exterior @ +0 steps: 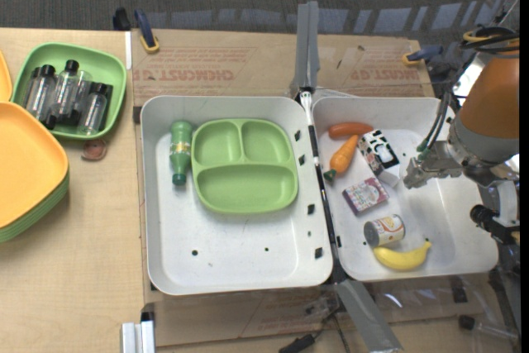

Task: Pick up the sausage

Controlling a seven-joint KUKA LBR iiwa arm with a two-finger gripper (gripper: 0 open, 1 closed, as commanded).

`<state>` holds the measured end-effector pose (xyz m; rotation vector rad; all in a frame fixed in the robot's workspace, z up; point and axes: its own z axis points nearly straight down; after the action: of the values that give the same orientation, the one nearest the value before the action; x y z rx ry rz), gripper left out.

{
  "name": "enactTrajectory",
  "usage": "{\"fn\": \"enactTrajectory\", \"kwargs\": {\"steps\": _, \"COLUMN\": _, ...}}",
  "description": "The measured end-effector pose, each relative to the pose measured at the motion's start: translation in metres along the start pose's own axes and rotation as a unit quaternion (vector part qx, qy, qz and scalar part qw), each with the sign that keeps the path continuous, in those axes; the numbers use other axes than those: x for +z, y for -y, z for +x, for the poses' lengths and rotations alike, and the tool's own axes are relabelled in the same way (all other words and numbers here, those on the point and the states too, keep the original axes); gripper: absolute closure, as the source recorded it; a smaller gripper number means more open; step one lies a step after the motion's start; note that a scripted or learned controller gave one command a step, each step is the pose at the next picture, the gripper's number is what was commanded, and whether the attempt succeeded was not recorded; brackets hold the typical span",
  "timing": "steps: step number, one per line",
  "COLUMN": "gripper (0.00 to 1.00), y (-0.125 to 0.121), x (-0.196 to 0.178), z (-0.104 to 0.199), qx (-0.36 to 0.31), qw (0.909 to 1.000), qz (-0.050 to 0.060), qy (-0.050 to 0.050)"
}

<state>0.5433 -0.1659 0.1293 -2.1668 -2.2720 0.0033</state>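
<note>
Camera view: sausage [350, 129] lies at far edge of right bin [463, 252], orange-red, untouched. Carrot [342, 155] just near of it, angled. Black-white box [380, 150] right of carrot; purple packet [365, 195], can [385, 230], banana [402, 255] nearer. Gripper [411, 176] hangs right of box, well apart from sausage; cannot tell its state. Left bin [165, 260] holds green tray [245, 164], green bottle [180, 150].

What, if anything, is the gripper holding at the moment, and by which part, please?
Nothing shows between the fingers of the gripper, which hangs over the right bin. The sausage lies apart from it near the bin's far edge, beside the carrot.
</note>
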Motion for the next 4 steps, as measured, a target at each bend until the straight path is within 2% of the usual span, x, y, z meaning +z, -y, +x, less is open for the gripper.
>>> {"fn": "enactTrajectory", "kwargs": {"steps": 1, "gripper": 1.0, "y": 0.016, "x": 0.039, "z": -0.045, "qx": -0.008, "qw": 1.0, "qz": 0.0, "qy": -0.001}}
{"fn": "enactTrajectory", "kwargs": {"steps": 2, "gripper": 1.0, "y": 0.022, "x": -0.013, "z": -0.047, "qx": 0.122, "qw": 0.9926, "qz": -0.001, "qy": 0.0}}
{"fn": "enactTrajectory", "kwargs": {"steps": 3, "gripper": 1.0, "y": 0.024, "x": 0.039, "z": -0.005, "qx": 0.257, "qw": 0.9664, "qz": 0.002, "qy": -0.001}}
{"fn": "enactTrajectory", "kwargs": {"steps": 4, "gripper": 1.0, "y": 0.059, "x": 0.039, "z": -0.012, "qx": 0.144, "qw": 0.9896, "qz": 0.0, "qy": -0.001}}
